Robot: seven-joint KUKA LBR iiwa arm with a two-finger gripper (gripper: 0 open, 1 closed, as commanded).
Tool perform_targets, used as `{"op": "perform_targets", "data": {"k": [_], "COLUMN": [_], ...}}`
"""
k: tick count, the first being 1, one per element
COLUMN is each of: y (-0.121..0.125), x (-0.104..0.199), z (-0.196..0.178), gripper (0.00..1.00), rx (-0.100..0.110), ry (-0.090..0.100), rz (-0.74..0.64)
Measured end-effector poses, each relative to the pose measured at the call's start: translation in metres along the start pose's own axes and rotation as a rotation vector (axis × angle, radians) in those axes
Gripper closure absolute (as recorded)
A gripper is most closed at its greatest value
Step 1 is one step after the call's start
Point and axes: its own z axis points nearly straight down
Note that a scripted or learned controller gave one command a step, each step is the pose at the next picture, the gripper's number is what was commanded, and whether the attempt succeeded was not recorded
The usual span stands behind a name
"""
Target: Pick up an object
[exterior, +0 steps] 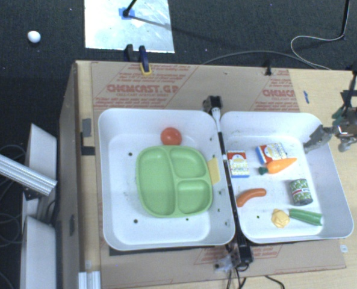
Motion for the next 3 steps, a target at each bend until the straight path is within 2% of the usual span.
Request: {"op": "perform_targets", "data": {"k": [1,2,3], "y": [0.048,0.104,0.133], "x": [-0.015,-0.006,0.037], "z": [0.095,0.194,0.198], "gripper": [0.0,0.0,0.0], "rx": [0.003,-0.009,-0.002], "ry": [0.001,-0.002,0.001], "rz": [0.0,-0.001,-0.002]}}
